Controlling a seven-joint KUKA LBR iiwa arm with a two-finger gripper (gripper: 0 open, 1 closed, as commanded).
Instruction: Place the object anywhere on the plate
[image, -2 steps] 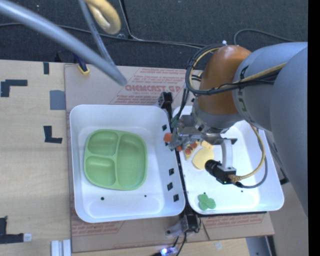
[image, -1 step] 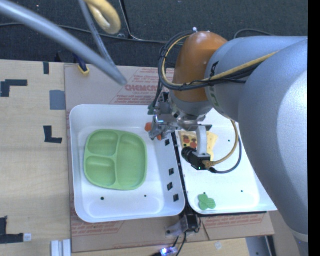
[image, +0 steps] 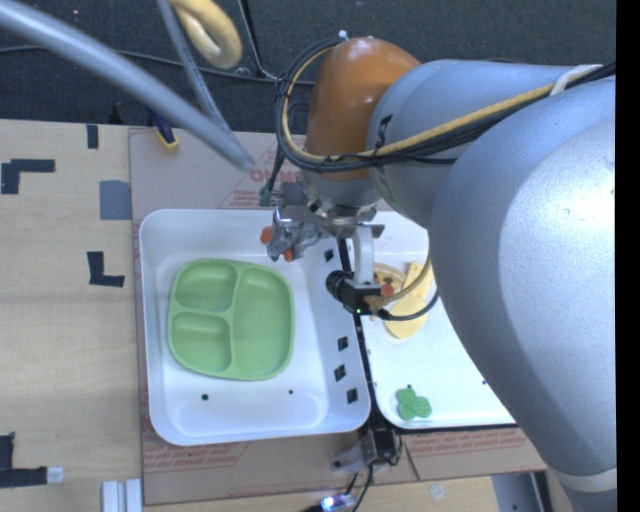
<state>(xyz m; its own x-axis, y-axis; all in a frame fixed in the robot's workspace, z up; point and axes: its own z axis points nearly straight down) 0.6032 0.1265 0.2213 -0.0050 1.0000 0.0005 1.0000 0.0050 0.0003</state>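
Item 1. Gripper (image: 283, 240): mine, hanging below the orange band of my wrist, over the far edge of the left bin (image: 160, 300), just beyond the plate's far right corner. Metal hardware with small orange-red parts shows there. I cannot tell whether it is open or closed, nor whether anything is in it; nothing is visibly held.

Item 2. Plate (image: 232, 318): green, divided into three compartments, lying flat in the left bin. All three compartments are bare.

Item 3. Yellow object (image: 408, 300): pale, curved, banana-like, in the right bin (image: 460, 390), close to the divide between the bins and partly hidden under my arm and cabling. I judge this the likeliest thing to be placed, though the task does not name it.

Item 4. Green object (image: 412, 404): small, lumpy, near the right bin's front edge, well apart from the yellow one.

Item 5. Governing relation: both objects lie to the camera's right of my gripper, across the divide, while the plate lies to its left and nearer the camera. The yellow object's long axis seems to run roughly along the divide, but too little of it shows to be sure.

Item 6. Status, as judged: placing not yet done. A pick in the right bin would have to come first.
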